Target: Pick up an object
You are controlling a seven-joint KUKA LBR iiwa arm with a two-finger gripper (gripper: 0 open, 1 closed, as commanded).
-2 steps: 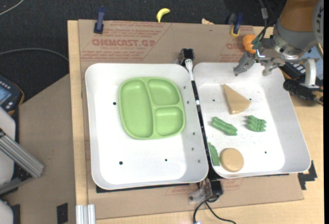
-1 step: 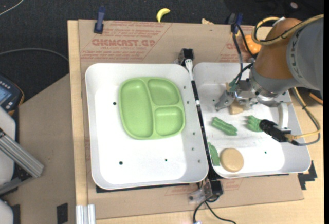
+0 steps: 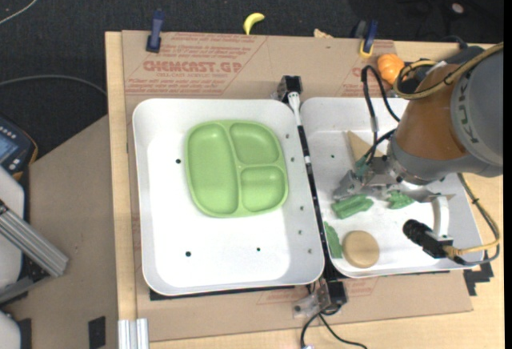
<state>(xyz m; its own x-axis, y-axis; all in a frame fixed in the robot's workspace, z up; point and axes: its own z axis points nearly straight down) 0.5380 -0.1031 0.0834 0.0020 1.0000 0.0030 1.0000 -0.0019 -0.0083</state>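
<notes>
Gripper (image 3: pixel 358 177) sits low in the right bin (image 3: pixel 416 263) above a green piece (image 3: pixel 352 206); its opening cannot be told.

We can read red printed letters on the brown cardboard sheet (image 3: pixel 200 63) that lies under the bins, at its far left part. The big line says "CHEMCAST G P". Above and below it we see smaller red lines, but they are too small to read.

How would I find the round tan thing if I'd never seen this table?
Look in the right white bin, the one the arm reaches into. Near its front edge lies the round tan thing. Its neighbours are green pieces; it alone is round, tan and smooth.
</notes>
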